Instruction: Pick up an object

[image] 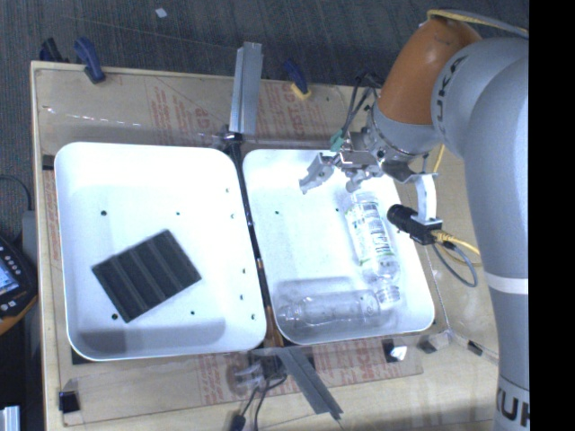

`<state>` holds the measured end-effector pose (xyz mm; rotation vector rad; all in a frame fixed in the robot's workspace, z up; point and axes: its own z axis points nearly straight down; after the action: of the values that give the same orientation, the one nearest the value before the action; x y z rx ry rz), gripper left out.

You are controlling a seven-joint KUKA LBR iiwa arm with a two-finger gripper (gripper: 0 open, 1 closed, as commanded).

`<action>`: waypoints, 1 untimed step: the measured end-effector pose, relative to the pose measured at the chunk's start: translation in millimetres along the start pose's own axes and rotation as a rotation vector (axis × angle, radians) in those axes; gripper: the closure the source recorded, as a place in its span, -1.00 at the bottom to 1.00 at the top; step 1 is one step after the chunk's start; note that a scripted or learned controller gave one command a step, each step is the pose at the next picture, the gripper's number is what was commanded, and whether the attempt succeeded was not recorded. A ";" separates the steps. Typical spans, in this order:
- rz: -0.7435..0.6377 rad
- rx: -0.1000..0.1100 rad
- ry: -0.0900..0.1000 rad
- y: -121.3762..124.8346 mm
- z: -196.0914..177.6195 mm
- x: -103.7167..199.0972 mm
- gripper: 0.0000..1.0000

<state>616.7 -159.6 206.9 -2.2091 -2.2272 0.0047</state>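
Note:
In the right bin [292, 241] lie two clear plastic bottles. One with a printed label [370, 233] runs along the right wall; the other [328, 309] rests across the front wall. A black ribbed slab [146, 274] lies flat in the left bin [117, 178]. My gripper [331, 176] hangs over the back of the right bin, just above the labelled bottle's upper end. It is open, with nothing between its fingers.
The grey arm with its orange band [422, 70] fills the right side, over the right bin's back corner. A black cable plug [411, 223] hangs beside the labelled bottle. A metal divider bar [244, 88] stands between the bins at the back.

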 end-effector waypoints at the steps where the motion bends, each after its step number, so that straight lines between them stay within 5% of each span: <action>1: -0.066 -0.004 -0.001 22.3 35.9 -50.5 -1.00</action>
<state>639.2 -209.9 170.8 -2.1366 -2.3018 0.0015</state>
